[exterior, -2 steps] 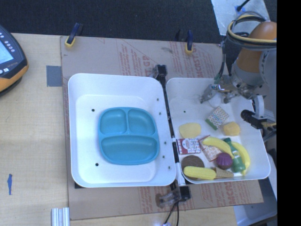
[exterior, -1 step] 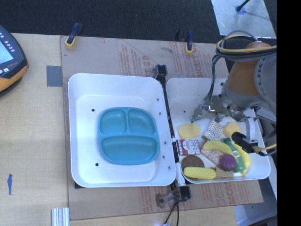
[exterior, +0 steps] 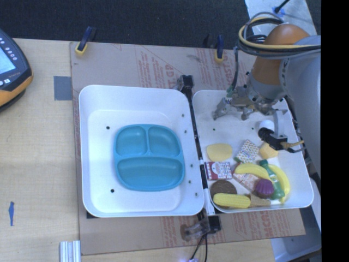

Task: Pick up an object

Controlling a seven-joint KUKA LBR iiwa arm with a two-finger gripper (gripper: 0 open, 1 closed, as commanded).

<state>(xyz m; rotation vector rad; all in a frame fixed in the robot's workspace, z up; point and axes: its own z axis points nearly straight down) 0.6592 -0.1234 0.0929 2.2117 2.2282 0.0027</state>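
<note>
Toy food heaped at the near end of the right bin (exterior: 305, 198), apart from the gripper (exterior: 235, 109).

Left bin (exterior: 87, 146) holds a blue divided plate (exterior: 148, 158). Rightward lie yellow corn (exterior: 231, 201), a banana (exterior: 252, 170) and a purple piece (exterior: 264, 188). The gripper hangs over the bin's bare far end, its fingers spread, pinching nothing.

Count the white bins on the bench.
2. The left bin holds a blue divided plate; the right bin holds toy food, with the gripper over its far end.

arm (exterior: 283, 53): cut off at right edge | yellow device (exterior: 11, 64): cut at left edge | toy pile (exterior: 256, 182): pieces overlap
</note>
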